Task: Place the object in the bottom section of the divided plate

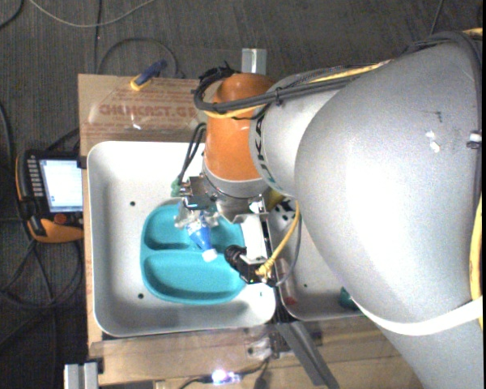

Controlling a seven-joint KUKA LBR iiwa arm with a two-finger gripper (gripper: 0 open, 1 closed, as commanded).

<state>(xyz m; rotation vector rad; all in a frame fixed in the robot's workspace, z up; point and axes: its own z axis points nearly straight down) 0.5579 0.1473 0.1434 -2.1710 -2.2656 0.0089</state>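
Object, small, bluish and probably light plastic, sits under the gripper at the 12 o'clock part of the divided plate; claw state I cannot tell.

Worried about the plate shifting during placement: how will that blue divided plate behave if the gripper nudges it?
The plate looks like thin moulded plastic, so probably light and stiff. It lies flat on the smooth white bin, so it would likely slide rather than tip. Its low rim suggests little risk of flipping.

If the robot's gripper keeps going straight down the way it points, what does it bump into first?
Most likely the blue divided plate in the left white bin. The gripper hangs right above the plate's upper part, though from this slanted view how far above it is hard to tell.
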